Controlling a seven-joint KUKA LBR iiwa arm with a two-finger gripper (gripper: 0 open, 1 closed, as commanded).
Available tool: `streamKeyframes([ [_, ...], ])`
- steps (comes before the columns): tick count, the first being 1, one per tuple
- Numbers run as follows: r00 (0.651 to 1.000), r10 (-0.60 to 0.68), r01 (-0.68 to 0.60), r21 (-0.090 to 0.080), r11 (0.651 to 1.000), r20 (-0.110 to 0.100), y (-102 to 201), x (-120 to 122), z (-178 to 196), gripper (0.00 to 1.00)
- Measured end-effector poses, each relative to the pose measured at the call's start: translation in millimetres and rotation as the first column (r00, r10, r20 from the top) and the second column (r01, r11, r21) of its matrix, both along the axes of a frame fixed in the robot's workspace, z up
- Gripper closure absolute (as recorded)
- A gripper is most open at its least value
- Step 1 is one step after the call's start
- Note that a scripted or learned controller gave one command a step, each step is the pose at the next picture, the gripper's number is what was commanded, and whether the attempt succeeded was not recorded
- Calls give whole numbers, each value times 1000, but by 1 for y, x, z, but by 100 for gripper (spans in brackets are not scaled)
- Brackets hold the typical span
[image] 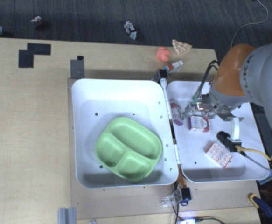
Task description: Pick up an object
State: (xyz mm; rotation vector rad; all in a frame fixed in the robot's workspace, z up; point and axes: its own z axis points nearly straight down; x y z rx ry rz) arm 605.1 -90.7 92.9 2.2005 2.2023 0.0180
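I have the pincer point(200, 107) low over a packet point(198, 122) (grip state unclear), so next comes closing and lifting.

No legible text; print on red-white packets point(198, 122) too blurred.

Two shallow white bins sit side by side: the left bin point(80, 125) and the right bin point(247, 171). One green divided plate point(129, 147) lies in the bin far from the gripper point(202, 107). Two small red-and-white packets lie in the bin under the gripper: one packet point(198, 122) just below it, another packet point(219, 154) further toward the near rim. One pink ball point(163, 54) rests on the bench beyond the bins.
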Motion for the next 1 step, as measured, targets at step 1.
streamKeyframes([
  [1,1000,2,-2,4,1000,2,2,2,11,100],
])
